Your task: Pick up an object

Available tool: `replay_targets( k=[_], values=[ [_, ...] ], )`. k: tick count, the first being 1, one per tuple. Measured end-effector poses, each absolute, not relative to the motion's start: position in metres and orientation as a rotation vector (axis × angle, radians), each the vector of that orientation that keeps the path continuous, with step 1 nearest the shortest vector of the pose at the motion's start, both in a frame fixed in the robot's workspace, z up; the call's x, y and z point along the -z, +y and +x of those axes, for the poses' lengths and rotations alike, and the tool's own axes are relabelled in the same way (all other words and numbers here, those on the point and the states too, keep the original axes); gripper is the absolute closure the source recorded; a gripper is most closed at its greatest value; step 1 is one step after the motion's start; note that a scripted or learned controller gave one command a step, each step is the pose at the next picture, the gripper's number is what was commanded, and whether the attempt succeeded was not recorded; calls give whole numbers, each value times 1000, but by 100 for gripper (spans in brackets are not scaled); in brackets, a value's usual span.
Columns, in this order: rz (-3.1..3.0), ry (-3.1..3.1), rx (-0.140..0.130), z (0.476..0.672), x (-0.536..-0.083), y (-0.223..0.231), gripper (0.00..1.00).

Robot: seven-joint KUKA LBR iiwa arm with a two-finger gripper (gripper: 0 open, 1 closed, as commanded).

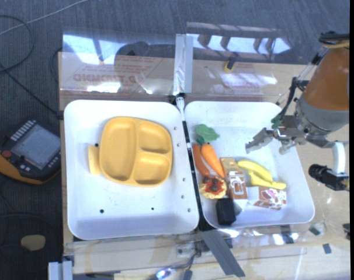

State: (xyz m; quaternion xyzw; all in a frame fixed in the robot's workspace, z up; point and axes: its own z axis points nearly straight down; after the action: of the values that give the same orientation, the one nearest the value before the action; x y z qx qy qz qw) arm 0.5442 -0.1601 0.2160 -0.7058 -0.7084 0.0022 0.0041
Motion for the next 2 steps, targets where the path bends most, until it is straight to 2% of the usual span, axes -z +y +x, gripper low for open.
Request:
replay_targets(
  k=[1, 2],
  values=[
    [-2214, -2267, 29, 512, -121, -175, 0],
    [-2537, -1949, 56, 516, -110, -111, 0]
  ],
)
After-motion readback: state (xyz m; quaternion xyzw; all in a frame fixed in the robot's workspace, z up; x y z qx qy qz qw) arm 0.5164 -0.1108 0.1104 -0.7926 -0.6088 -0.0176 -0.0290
